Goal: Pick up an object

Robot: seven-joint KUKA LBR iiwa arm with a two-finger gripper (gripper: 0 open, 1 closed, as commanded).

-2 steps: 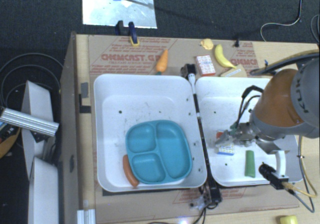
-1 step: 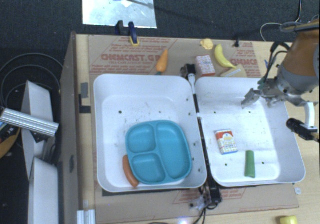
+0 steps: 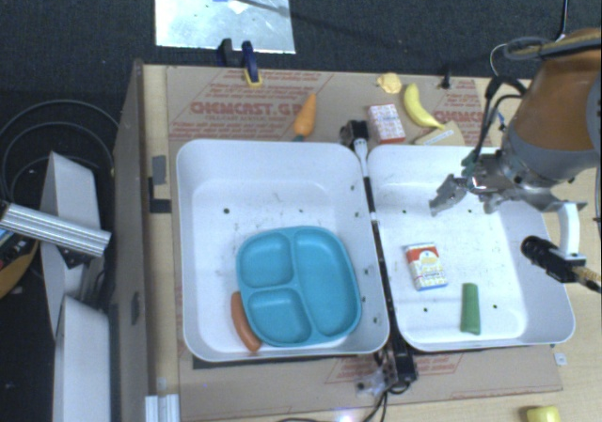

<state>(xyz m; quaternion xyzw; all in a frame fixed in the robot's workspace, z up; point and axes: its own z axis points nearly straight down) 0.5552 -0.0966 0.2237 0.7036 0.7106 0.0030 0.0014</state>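
Nothing being picked up yet, with hand (image 3: 451, 193) hanging spread wide and pinching nothing over the right bin (image 3: 555, 321), little red and white box (image 3: 426, 265) and green block (image 3: 469, 307) lying below, waiting to be grabbed.

Blue tray (image 3: 299, 283), green block (image 3: 469, 307), red-and-white box (image 3: 426, 265) — yellow banana (image 3: 418, 107)
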